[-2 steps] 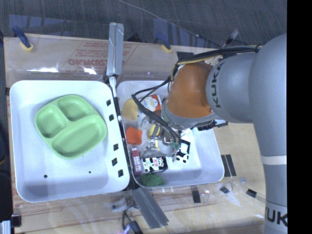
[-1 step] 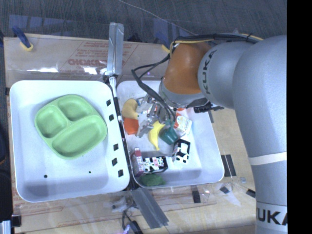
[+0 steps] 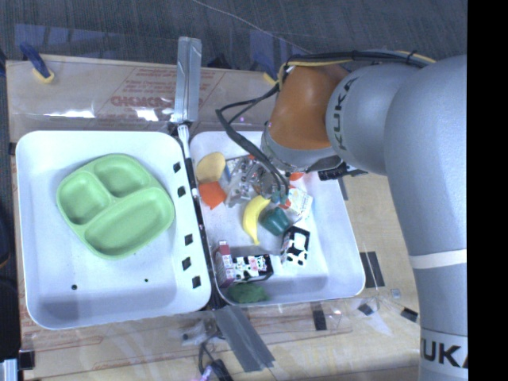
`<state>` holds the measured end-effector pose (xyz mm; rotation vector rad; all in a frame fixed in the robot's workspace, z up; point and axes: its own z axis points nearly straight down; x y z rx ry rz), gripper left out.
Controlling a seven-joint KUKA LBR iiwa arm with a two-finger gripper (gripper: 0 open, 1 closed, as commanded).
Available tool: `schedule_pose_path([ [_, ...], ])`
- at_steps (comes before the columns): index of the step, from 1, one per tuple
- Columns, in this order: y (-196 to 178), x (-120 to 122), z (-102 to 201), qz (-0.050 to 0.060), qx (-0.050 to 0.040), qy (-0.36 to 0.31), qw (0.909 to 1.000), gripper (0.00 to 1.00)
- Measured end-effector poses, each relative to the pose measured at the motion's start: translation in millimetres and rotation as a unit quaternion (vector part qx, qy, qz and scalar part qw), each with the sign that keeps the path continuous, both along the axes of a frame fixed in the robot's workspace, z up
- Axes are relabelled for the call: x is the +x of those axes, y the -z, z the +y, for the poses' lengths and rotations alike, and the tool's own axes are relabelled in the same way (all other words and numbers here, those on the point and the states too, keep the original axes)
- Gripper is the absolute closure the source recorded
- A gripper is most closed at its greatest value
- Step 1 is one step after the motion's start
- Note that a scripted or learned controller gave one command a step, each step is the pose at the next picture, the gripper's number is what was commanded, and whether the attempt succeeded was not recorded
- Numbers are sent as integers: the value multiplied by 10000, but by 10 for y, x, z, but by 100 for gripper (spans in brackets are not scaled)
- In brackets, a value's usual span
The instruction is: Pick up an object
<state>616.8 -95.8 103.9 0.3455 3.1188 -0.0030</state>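
Observation:
My gripper [image 3: 252, 182] reaches down into the right bin [image 3: 337, 272] among a cluster of toys. Just below it lies a yellow banana [image 3: 254, 217] beside a teal cup-like piece [image 3: 275, 221]. To its left sit a pale yellow round piece [image 3: 211, 166] and an orange block [image 3: 211, 194]. A black-and-white patterned block [image 3: 296, 246] lies lower right. A printed small box [image 3: 242, 267] and a dark green leafy piece [image 3: 248, 292] rest near the bin's front edge. The arm's wrist hides the space between my fingers.
The left bin [image 3: 48, 292] holds a green divided plate [image 3: 116, 203]. A metal divider [image 3: 188, 82] stands between the bins at the back. The large grey arm [image 3: 413, 133] covers the right bin's far right side.

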Motion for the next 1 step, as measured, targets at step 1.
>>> schedule_pose_path([
  [1, -900, -611, 286, -4, 14, 1625, 9867, 100],
])
